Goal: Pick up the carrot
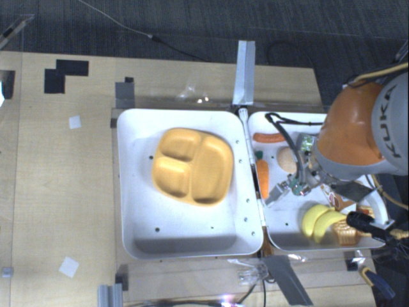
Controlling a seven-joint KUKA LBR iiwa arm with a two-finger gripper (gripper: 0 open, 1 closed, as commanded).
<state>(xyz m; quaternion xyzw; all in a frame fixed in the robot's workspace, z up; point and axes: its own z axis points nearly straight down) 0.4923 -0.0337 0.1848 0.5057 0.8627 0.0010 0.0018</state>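
Carrot first, since it is what I am after, though I will work across from the frame's left. On the left half sits the left bin (131, 190), and in it a yellow divided plate (192, 165), nowhere near my work. Past the rim between the two bins comes the right bin (276, 232), and the carrot (262, 176) lies along its left wall, just right of frame centre, long axis running up and down the picture, flat on the bin floor. Above it lies a hot dog sausage (270, 137); to its right a pale, roundish item (287, 160) I cannot identify. My gripper (289, 187) hangs just right of the carrot, near it but apart; whether my jaws stand open or closed I cannot tell. Further right, bananas (321, 219) rest at the lower right, a small basket-like thing (346, 234) touching them. I judge the pick unfinished: nothing lifted, approach and closing left to do.
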